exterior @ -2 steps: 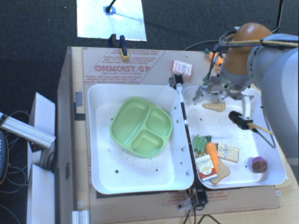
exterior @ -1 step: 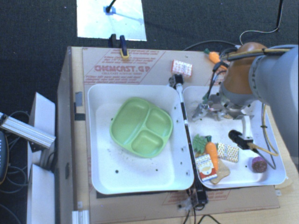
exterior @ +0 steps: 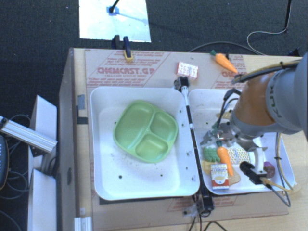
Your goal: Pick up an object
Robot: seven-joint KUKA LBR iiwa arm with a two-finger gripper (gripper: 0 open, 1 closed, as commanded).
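Small carton (exterior: 219, 175) lies nearest, touching the carrot (exterior: 224, 160) and green piece (exterior: 210, 153) in the right bin (exterior: 204, 105); gripper (exterior: 219, 134) hovers above them, its state indiscernible, so crowding risks a glancing, failed grasp.

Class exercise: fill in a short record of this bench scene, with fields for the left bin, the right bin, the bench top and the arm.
left bin: holds a green divided plate
right bin: carrot, green broccoli-like piece, small orange carton, all near the front
bench top: second carrot and a small packet, behind the bins
arm: reaches over the right bin, gripper low above the food
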